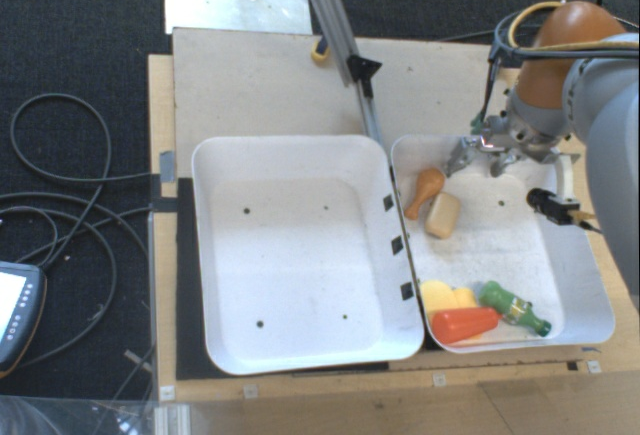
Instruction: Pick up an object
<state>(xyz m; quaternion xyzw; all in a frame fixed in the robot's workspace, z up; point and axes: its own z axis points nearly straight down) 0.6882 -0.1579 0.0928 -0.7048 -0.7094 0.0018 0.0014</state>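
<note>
A: Far left first?

B: Tablet screen (pixel 10 313) at the edge, on dark floor, beside looping black cables (pixel 60 183).

A: Then the bench?

B: Left bin (pixel 215 253), white and shallow, with small dark dots on its floor. Behind it, slanting down from the top, a grey pole (pixel 335 13), ending near the seam between the two bins.

A: And the right bin (pixel 590 293)?

B: Touching the left one along that seam. Toward its back left, a brown drumstick-shaped piece (pixel 425 191), tilted, just beside a beige block (pixel 442 215); touching or narrowly apart, hard to say. At the front rim, a yellow piece (pixel 447 297) against a red-orange pepper (pixel 463 325), and right of those a green bottle (pixel 515 310) lying on its side.

A: Gripper (pixel 488 151)?

B: Over the back of the right bin, up and right of the drumstick, well apart from the front cluster. Spread or pressed together: cannot tell from this slant. Nothing seen pinched in it.

A: Further right?

B: Grey arm with orange band (pixel 570 33) reaching in, above the gripper
</note>
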